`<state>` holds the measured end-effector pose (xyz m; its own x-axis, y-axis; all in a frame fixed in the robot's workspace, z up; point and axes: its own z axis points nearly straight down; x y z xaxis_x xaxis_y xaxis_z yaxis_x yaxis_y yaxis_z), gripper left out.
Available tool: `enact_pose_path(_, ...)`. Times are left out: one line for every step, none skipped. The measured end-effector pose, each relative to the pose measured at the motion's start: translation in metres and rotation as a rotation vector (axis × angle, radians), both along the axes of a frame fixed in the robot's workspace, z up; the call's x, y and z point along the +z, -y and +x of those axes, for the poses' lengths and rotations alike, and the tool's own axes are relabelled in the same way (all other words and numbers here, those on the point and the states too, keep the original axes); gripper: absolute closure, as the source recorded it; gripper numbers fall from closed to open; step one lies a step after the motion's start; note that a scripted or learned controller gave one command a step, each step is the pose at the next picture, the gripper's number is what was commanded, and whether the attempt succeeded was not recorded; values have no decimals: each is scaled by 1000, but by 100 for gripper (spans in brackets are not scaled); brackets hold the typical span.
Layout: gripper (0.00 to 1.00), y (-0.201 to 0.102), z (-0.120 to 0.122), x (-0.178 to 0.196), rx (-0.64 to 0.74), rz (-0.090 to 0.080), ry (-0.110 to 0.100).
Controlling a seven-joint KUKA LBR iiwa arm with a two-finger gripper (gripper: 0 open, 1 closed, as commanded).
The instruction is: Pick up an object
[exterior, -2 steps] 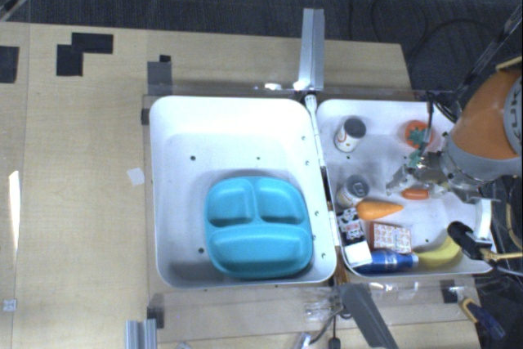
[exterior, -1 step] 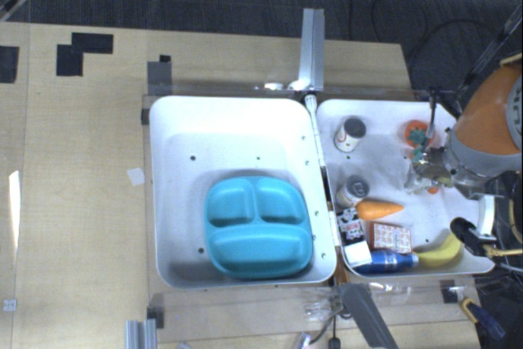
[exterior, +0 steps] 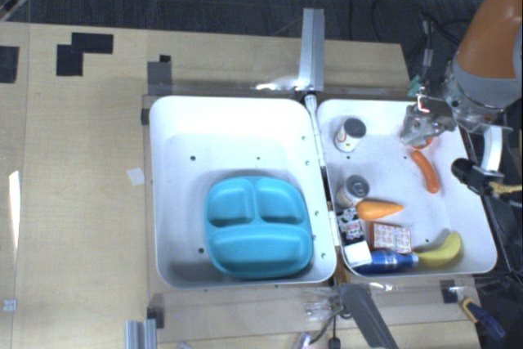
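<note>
The right bin (exterior: pixel 384 114) holds several small items. An orange-red sausage (exterior: pixel 425 169) lies near its right side. A carrot (exterior: pixel 380 209), a banana (exterior: pixel 439 250), a blue bottle (exterior: pixel 389 261), a patterned red box (exterior: pixel 391 237) and two small cans (exterior: pixel 353 131) (exterior: pixel 356 187) are spread over its floor. My gripper (exterior: pixel 418 130) hangs at the bin's upper right, just above the top end of the sausage. I see nothing held between its fingers.
The left bin (exterior: pixel 188 135) holds a blue divided tray (exterior: pixel 258 225). A metal post (exterior: pixel 313 45) stands at the back where the bins meet. The arm's orange band (exterior: pixel 494 24) and grey wrist overhang the right bin's far right corner. Cables lie on the dark floor behind.
</note>
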<state>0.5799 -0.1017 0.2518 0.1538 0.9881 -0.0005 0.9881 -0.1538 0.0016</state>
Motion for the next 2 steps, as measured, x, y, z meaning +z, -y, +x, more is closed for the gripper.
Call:
enact_pose_path(100,-27,-23,66,33,0,0)
enact_pose_path(100,15,-31,6,161,0,-1)
